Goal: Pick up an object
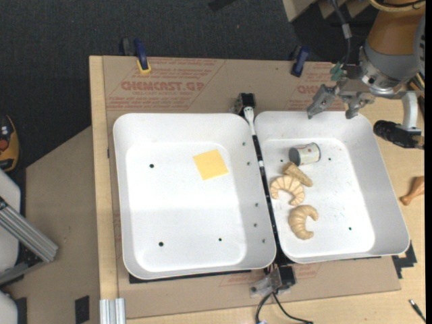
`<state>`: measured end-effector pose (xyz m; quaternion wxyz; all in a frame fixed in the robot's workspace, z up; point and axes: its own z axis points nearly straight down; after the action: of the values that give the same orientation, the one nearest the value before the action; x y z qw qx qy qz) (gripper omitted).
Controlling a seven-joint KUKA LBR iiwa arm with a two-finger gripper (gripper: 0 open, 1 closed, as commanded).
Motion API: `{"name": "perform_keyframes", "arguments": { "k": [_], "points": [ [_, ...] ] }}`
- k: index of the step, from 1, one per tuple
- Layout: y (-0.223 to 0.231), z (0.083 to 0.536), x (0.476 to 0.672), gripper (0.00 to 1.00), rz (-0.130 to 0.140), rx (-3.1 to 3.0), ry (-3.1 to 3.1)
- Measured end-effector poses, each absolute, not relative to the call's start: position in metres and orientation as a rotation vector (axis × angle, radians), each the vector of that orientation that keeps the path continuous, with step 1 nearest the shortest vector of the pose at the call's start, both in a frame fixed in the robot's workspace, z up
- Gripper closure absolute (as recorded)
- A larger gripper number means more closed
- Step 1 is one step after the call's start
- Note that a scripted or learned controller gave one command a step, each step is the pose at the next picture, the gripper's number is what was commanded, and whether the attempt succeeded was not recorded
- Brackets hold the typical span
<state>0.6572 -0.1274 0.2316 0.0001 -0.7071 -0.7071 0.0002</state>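
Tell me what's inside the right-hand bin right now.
The right bin holds a small grey-and-white cylinder and two croissant-shaped pieces. Nothing covers them; anything beneath them can't be seen. The gripper hangs open above the bin's far rim.

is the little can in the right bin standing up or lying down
Lying down. The can rests on its side in the right bin, its dark round end facing left, just above the two croissants.

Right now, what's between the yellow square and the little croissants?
In the camera view, the two bins' touching rims lie between the yellow square and the croissants; otherwise just bare white bin floor.
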Motion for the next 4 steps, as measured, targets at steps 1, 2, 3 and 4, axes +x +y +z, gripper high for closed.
{"name": "perform_keyframes", "arguments": {
  "k": [1,2,3,4],
  "points": [
    [-0.222,0.118,0.630,0.00,0.009,-2.226,-2.210],
    [-0.150,0.089,0.555,0.00,0.000,-2.220,-2.219],
    [-0.101,0.084,0.483,0.00,0.005,-2.214,-2.214],
    [-0.103,0.095,0.487,1.00,-0.003,-2.223,-2.220]
  ]
}}
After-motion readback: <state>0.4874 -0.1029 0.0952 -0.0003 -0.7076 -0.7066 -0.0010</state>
